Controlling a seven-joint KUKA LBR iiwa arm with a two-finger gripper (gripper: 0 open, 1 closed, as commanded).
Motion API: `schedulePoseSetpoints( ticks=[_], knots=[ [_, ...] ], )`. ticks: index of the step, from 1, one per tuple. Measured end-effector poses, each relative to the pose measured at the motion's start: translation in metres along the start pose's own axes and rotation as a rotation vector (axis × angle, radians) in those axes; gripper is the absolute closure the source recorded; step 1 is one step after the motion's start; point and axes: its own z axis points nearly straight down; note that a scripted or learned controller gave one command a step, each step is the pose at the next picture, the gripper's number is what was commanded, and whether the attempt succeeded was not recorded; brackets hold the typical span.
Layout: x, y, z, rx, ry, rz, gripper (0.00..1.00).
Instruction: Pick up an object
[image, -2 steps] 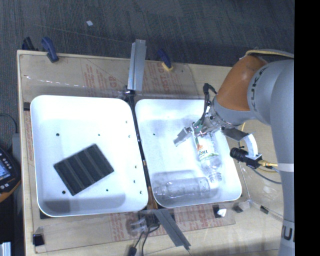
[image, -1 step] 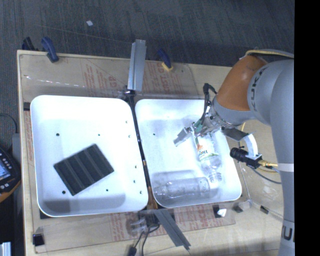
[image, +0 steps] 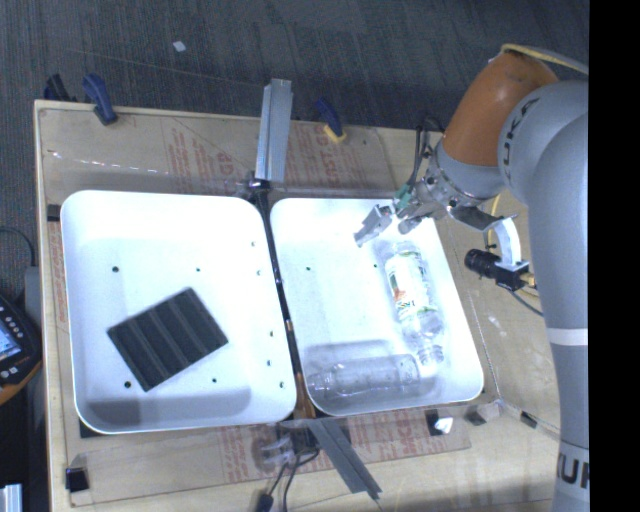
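Two shallow white bins sit side by side on the tabletop (image: 120, 160), with a narrow dark divider between them. The left bin (image: 90, 215) contains one dark ribbed rectangular pad (image: 167, 337), lying flat and turned at an angle, toward the near left part of the floor. The right bin (image: 330, 215) contains two clear plastic bottles. One bottle with a green and orange label (image: 410, 290) lies lengthwise along the right wall, cap end toward the near edge. The second, an unlabelled clear bottle (image: 362, 377), lies crosswise along the near wall; its right end is close to the cap end of the labelled bottle, contact cannot be confirmed. The grey arm with its orange band (image: 495, 100) enters from the right. The gripper (image: 385, 222) is over the far right corner of the right bin, just beyond the far end of the labelled bottle. The fingers (image: 368, 230) appear slightly parted with nothing seen between them. Blue clamps (image: 98, 97) hold the far edge of the tabletop
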Motion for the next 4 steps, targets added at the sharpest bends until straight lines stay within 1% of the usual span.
schedulePoseSetpoints(
  ticks=[1,2,4],
  knots=[
    [0.005,-0.013,0.016,0.002,0.002,-0.091,0.00],
    [0.013,-0.049,0.022,0.001,0.001,-0.120,0.00],
    [0.013,-0.049,0.022,0.001,0.001,-0.120,0.00]
  ],
)
